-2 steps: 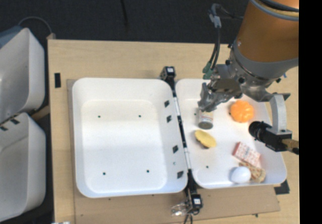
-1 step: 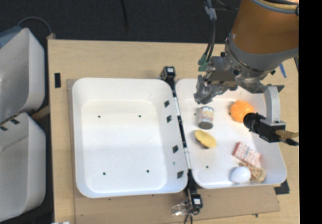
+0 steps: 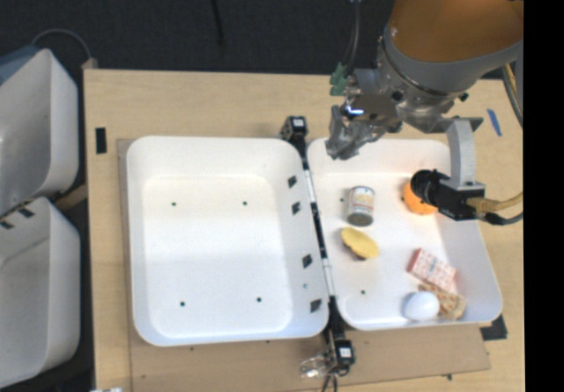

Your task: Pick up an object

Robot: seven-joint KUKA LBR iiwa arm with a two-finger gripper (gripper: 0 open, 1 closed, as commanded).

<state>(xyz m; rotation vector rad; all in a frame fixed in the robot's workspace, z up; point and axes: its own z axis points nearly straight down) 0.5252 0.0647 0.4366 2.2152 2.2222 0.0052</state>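
The big grey arm with its orange band hangs its two-finger pincer point(image 3: 345, 145) over the far corner of the right-hand shallow white plastic bin point(image 3: 458, 289); whether it is released or clenched I cannot tell. The small silver tin can point(image 3: 359, 204) stands just below it, nearest. I'd say centre over that before descending, leaving the yellow lump point(image 3: 360, 244) and white ball point(image 3: 420, 306) farther off.

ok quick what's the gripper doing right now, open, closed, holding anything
Gripper: over the back left corner of the right bin; open or closed cannot be told, and nothing is seen between its fingers.
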